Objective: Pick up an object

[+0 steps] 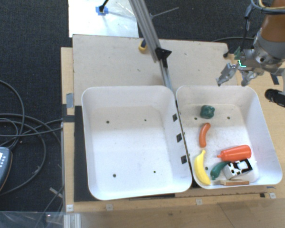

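Nearest the camera, along the front wall of the right bin, lay a cluster of small things. A thin brown strip, perhaps a wooden stick, lay flat against that bin's front wall. Just behind it sat a black-and-white block, too small to identify further, with a dark green oblong piece touching its left side. A yellow toy banana lay to the left of the green piece, close to the bin's left wall, its length running front to back. An orange-red ketchup-style bottle lay on its side just behind the block, its nozzle pointing left.

Farther back, near the middle of the right bin, an orange sausage-shaped toy lay slightly tilted, apart from the banana's tip. Behind it, toward the bin's back wall, rested a dark green lumpy object, standing alone.

The left bin sat directly beside the right bin, their walls touching.

Beyond the right bin's back rim, the gripper hung above the bench board, past the far right corner, with its two fingers spread apart and nothing between them. It was well apart from every object in the bin.
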